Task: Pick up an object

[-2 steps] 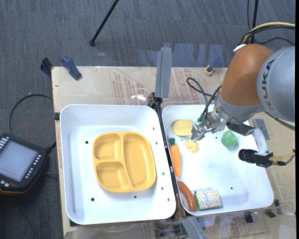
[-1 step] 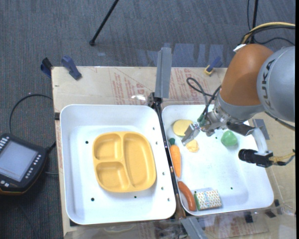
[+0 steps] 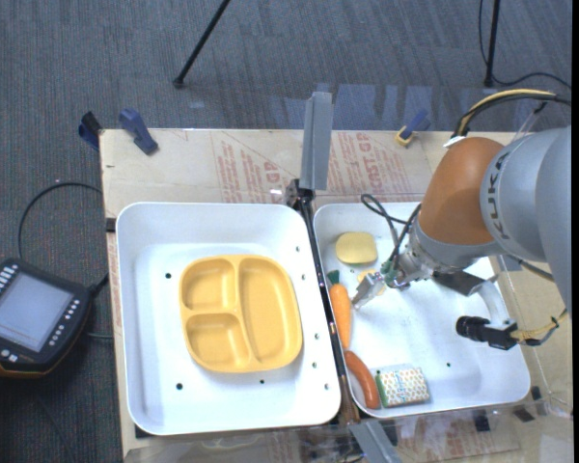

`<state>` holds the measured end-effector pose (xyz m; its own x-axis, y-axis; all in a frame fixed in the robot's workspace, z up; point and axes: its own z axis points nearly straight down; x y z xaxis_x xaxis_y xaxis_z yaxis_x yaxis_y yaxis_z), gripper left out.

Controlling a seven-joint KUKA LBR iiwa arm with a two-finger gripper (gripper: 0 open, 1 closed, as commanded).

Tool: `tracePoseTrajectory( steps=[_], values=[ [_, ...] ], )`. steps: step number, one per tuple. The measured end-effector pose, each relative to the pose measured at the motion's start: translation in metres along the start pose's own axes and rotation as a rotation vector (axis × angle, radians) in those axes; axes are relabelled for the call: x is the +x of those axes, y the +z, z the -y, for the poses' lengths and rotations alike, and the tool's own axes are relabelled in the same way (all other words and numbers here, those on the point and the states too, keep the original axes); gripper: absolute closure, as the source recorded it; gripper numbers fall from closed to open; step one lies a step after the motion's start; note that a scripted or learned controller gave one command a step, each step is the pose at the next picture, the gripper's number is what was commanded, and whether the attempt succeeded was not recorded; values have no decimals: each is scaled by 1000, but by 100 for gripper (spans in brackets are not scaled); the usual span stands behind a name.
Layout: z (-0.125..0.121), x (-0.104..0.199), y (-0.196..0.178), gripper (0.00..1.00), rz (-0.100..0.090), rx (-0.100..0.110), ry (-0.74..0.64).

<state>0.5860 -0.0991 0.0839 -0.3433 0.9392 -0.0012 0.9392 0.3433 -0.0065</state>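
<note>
While gripper [image 3: 367,288] hovers | right bin [image 3: 482,379]: carrot [image 3: 340,314], sausage [image 3: 361,376] | left bin [image 3: 145,258]: tray [image 3: 239,312]

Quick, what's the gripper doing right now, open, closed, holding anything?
Gripper: over the right bin, beside the carrot; nothing visible between its fingers, and whether it is open or shut cannot be told.

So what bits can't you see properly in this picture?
- Camera view: the robot's small metal jaws are tiny and blurred, so whether they are open or shut cannot be told.
- The pattern on the small speckled rectangular block is too small to read.
- The red sausage-shaped toy lies against the right white bin's wall, which hides its far end.
- The grey arm with the orange band covers that bin's upper right corner.
</note>
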Motion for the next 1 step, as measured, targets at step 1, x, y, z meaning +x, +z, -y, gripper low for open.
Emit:
tracePoseTrajectory(
  steps=[1],
  values=[
    [0,1,-6,100,-5,4,4]
  ],
)
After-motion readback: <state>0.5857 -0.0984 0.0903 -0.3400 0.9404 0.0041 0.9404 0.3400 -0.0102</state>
